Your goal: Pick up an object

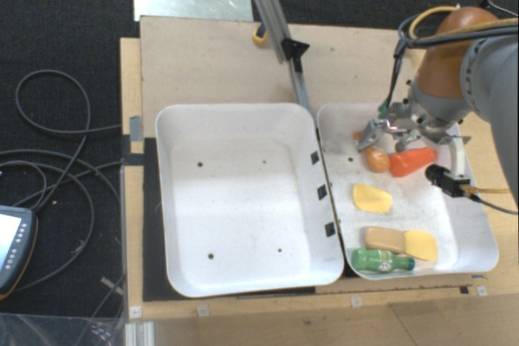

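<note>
Just below the fingers, spread wide: a brown egg-shaped object, untouched.

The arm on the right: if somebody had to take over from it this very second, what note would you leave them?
Gripper: low over the far end of the right bin, at the brown egg-shaped object and the orange carrot-like object. Whether it grips anything cannot be seen.
Also in that bin: a yellow piece, a tan block, a second yellow piece and a green bottle near the front.
Done: arm is over the objects.
Left: no object is visibly lifted; the pick remains.
</note>
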